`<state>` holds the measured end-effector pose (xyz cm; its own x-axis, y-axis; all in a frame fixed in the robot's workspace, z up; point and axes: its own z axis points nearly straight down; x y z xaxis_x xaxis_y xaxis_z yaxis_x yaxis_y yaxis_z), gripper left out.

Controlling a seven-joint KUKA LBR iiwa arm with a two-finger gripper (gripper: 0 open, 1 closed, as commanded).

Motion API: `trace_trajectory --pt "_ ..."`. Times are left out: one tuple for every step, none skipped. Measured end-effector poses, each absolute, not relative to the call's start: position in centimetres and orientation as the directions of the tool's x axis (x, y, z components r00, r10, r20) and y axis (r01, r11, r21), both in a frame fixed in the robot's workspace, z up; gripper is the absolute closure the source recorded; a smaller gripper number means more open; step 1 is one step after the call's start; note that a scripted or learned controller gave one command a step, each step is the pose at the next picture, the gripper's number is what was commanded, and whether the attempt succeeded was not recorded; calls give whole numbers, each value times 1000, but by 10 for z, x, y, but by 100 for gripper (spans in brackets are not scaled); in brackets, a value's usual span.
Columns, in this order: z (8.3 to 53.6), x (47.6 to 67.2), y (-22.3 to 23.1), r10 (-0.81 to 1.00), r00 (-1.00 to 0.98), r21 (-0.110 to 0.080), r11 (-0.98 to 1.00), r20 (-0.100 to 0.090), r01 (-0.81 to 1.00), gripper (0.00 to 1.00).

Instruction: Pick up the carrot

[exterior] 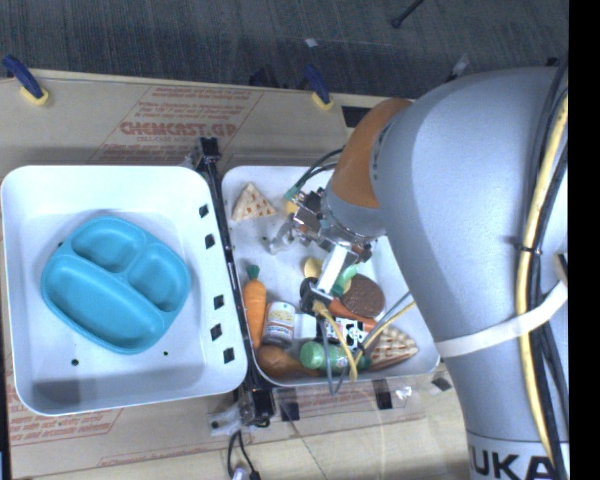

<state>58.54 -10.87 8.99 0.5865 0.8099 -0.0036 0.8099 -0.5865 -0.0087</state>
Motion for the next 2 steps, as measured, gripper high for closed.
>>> trace_trajectory --pt "100 585 -106 817 576 -17 -576 -4 817 100" --pt "100 585 -106 819 574 -18 -574 -4 818 0"
